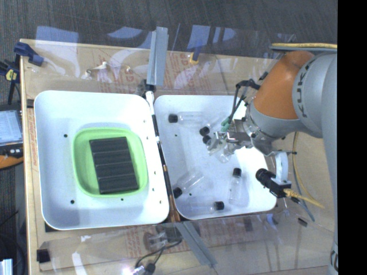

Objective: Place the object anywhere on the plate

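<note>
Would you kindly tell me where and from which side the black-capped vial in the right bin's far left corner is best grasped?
Probably across the clear body of the vial, midway along, coming straight down from above. It seems to lie on its side with room around it, so closing across its narrow width looks safest.

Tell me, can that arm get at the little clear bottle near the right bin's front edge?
Probably yes. The clear bottle lies in the open in the right bin, nothing over it, and the gripper hovers in that same bin.
</note>
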Controlling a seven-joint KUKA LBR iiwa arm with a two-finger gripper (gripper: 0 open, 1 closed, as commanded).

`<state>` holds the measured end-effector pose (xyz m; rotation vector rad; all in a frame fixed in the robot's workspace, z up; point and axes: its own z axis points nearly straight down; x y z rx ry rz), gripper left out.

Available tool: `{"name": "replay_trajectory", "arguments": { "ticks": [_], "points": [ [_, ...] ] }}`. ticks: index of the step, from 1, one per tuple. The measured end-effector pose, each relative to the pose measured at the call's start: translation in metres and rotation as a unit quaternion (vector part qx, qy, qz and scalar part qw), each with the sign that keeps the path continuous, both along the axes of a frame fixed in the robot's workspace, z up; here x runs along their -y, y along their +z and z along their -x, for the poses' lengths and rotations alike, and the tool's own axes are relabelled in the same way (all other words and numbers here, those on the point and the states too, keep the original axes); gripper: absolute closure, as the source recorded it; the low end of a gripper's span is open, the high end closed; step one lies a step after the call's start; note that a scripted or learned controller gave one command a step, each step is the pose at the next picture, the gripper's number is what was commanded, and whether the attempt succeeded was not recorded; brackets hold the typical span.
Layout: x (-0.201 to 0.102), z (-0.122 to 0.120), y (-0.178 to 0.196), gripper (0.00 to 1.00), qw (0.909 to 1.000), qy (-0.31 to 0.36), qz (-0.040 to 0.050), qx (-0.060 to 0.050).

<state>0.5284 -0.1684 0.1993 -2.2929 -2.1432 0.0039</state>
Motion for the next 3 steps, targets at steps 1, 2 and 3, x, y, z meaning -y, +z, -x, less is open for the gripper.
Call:
{"name": "replay_trajectory", "arguments": {
  "ticks": [1,2,3],
  "points": [
    [-0.065,0.012,-0.020,1.00,0.9977,0.068,-0.0008,0.000],
    [-0.119,0.011,-0.008,1.00,0.9925,0.122,-0.0004,0.000],
    [-0.119,0.011,-0.008,0.00,0.9925,0.122,-0.0003,0.000]
  ]
}}
